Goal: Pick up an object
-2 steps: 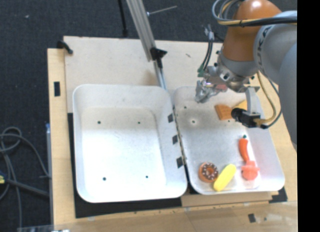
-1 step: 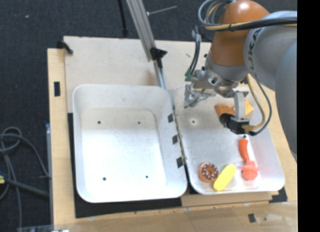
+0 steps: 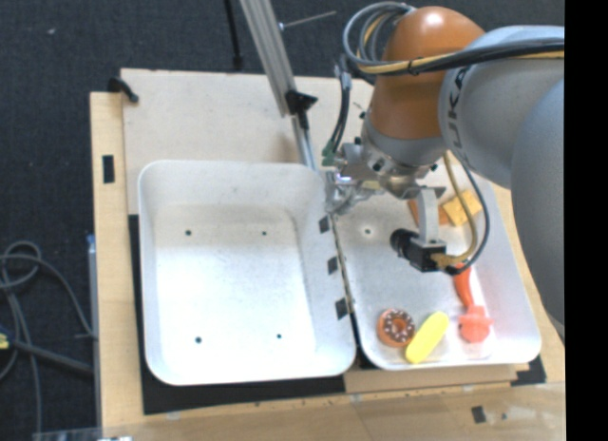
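Note:
My gripper [image 3: 335, 196] hangs low over the back left corner of the right bin [image 3: 372, 239], close to the wall shared with the left bin. A brown ring-shaped donut toy [image 3: 394, 327] lies near the right bin's front edge, with a yellow banana-like piece [image 3: 427, 336] touching its right side. Further right, an orange-red tool-shaped thing [image 3: 469, 304] lies lengthwise. A tan block [image 3: 460, 210] peeks out from behind the wrist at the back right. None of these is near the gripper.
The left bin [image 3: 171, 239] stands beside the right one, sharing a raised middle wall [image 3: 337, 278]. A slanted aluminium post [image 3: 271, 45] rises behind the bins, close to the wrist. The arm's bulk covers the right bin's back right.

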{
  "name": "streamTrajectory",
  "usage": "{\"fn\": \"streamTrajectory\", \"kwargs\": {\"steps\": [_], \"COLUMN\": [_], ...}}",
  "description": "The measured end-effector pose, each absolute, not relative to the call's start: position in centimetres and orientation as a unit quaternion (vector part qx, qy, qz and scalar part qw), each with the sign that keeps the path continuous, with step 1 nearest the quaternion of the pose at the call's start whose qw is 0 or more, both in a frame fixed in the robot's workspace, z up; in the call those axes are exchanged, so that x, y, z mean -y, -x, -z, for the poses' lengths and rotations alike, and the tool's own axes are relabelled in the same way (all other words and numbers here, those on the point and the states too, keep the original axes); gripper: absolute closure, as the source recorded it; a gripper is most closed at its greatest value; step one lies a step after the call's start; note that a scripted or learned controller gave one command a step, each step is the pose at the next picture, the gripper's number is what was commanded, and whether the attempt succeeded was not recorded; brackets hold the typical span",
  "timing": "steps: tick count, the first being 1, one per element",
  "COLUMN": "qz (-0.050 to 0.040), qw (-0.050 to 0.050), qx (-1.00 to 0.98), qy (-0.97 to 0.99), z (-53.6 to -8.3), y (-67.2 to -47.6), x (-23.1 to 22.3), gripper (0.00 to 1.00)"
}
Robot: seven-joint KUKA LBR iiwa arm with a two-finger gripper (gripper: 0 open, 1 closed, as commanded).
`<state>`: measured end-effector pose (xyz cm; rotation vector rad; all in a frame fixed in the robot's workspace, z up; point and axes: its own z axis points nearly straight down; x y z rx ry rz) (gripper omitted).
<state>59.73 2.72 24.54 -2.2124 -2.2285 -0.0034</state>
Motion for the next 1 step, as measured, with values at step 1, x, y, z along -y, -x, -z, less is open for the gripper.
{"fn": "streamTrajectory", "kwargs": {"steps": [1], "qz": [0.0007], "qw": [0.001], "qx": [0.710], "qy": [0.704], "z": [-25.31], "y": [-58.01], "x": [-7.08], "gripper": [1.00]}}
